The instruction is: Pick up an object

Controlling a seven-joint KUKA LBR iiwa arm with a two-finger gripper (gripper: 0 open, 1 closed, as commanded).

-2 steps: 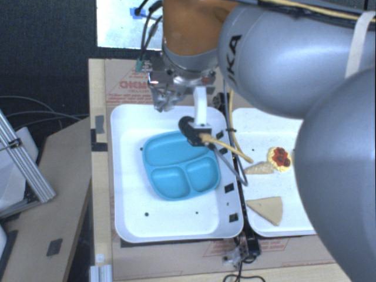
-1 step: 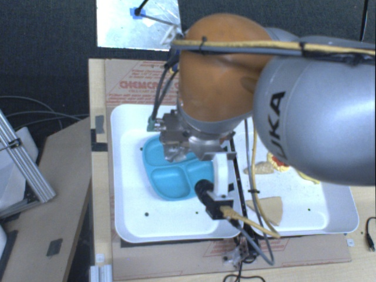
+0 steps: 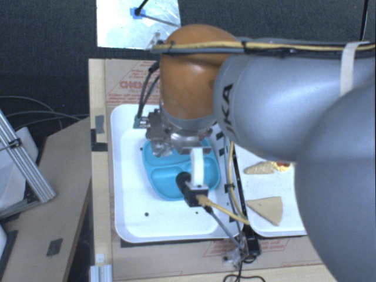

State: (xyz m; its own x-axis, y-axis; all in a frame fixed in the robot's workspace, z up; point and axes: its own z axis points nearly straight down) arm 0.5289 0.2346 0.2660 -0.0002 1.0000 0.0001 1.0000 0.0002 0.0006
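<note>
A light blue shallow dish lies in the left white bin, partly covered by the wrist. My gripper hangs straight over the dish's far part, seen from behind the orange band, and the wrist hides its tips. In the right bin lie a tan wedge and a flatter tan piece with a red spot. Much of both bins is hidden by the arm.
The grey arm covers the right half of the view. Brown cardboard lies under the bins. A wooden bench surface and a metal rail stand at the left. A foil-like sheet sits at the back.
</note>
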